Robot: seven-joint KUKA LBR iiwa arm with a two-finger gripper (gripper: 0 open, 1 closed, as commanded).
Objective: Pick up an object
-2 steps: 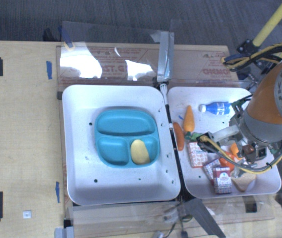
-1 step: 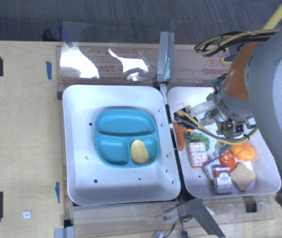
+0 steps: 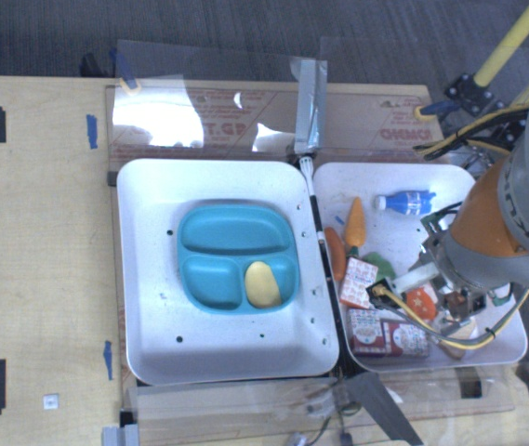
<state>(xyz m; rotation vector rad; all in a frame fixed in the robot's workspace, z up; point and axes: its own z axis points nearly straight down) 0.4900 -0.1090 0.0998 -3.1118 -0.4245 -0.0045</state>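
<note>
Two white bins on the counter (image 3: 32,249). Left bin (image 3: 143,277) holds a blue divided tray (image 3: 218,249); a yellow lemon (image 3: 262,284) sits in the tray's lower right compartment. Right bin (image 3: 506,342) is cluttered: carrot (image 3: 355,223), water bottle (image 3: 405,203), red-and-white packet (image 3: 357,282), dark red package (image 3: 390,334). Pincer (image 3: 431,307) is low over the clutter right of the packet; whether it grips anything, cannot tell.

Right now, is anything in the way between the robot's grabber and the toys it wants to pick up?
Nothing visible blocks it. The gripper is low in the right bin, right among the pile: a small red item lies beside it and the red-and-white packet next to that. The arm's own wrist and cables hide what sits directly underneath.
</note>
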